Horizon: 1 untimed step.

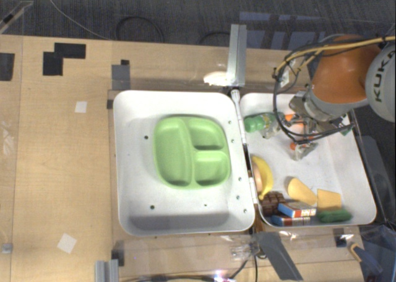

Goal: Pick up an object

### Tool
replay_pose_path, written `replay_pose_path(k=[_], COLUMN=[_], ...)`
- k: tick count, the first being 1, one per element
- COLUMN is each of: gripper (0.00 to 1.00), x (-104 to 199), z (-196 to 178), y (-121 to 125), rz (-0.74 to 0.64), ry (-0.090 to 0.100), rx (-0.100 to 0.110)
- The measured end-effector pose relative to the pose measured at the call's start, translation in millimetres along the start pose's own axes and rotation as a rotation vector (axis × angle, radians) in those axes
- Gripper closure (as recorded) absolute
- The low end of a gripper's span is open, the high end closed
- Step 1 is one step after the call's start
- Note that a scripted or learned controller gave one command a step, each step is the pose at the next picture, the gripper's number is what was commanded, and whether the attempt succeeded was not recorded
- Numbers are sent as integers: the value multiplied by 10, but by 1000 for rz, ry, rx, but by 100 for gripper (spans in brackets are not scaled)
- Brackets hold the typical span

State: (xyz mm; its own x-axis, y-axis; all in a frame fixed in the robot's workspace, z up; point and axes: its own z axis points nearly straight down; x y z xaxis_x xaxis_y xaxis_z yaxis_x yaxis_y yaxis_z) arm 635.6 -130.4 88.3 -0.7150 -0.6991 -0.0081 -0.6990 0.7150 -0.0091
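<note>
Here's the end effector (304, 148) low over the right bin (346, 169), right of frame centre; whether it's open or closed, I cannot tell. Candidates sit along the bin's lower edge: a banana (264, 174), a yellow wedge (301, 190), a green piece (335, 216). The wedge looks light, stiff, probably smooth plastic, so pinching across its flat faces seems best. The left bin holds a green divided tray (190, 151).

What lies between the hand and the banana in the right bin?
In the camera view, bare white bin floor separates the hand from the banana; nothing sits on that stretch.
</note>
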Motion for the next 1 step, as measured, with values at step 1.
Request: replay_pose_path(k=[1], gripper=[0], x=[-181], z=[7], y=[-36], rz=[49], ry=[1], rx=[-2])
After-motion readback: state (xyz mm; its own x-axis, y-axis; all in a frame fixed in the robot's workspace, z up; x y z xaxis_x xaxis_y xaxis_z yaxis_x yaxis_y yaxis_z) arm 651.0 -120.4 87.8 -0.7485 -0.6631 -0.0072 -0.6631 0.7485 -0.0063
